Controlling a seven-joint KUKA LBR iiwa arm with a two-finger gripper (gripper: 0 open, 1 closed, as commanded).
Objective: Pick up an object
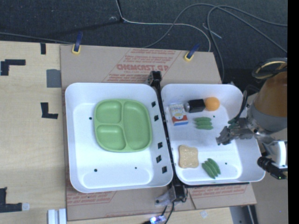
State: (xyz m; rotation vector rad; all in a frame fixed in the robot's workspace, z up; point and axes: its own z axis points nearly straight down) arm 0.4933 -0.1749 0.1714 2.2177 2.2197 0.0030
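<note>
The right bin (233,169) holds a small white carton (177,113), a black cylinder (196,105), an orange ball (212,103), a flat green pea pod (203,122), a slice of toast (188,157) and a second green pea pod (211,167). My gripper (225,136) hangs over the right side of this bin, to the right of the flat pea pod and above the bare floor. Nothing shows between its dark fingers.
The left bin (79,125) carries a green divided plate (123,125). A black divider with clips (161,125) runs between the bins. The arm's grey and orange body (273,101) stands at the right edge. Cables trail across the dark floor behind.
</note>
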